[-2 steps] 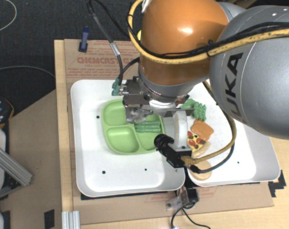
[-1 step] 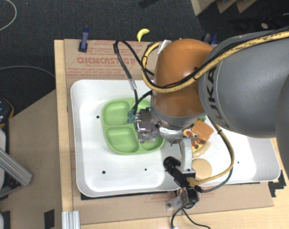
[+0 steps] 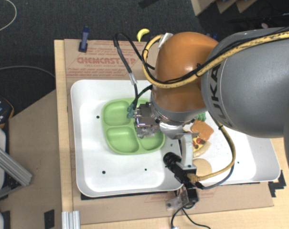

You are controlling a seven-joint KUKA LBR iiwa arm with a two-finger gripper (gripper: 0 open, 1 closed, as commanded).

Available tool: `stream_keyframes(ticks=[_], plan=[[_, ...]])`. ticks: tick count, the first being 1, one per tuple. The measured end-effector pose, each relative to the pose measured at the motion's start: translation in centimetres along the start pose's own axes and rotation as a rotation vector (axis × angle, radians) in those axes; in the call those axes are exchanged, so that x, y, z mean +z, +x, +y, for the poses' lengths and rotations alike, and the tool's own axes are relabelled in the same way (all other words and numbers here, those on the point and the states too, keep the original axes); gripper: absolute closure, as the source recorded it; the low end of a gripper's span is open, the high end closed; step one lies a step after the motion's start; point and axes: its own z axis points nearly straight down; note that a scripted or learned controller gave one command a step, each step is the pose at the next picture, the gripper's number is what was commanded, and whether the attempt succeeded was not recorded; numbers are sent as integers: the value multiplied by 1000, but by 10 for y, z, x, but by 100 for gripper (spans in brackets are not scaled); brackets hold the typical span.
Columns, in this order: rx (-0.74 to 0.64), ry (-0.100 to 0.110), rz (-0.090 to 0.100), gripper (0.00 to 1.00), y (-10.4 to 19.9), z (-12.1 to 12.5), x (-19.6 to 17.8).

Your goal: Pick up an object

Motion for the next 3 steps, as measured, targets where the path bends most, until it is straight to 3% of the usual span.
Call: stream_keyframes(ticks=[1,2,3], plan=[[-6,-20,8,100,18,1,-196],[-4,-3,0,100,18,0,-196],[-5,-6,0,100,19,1,-207]])
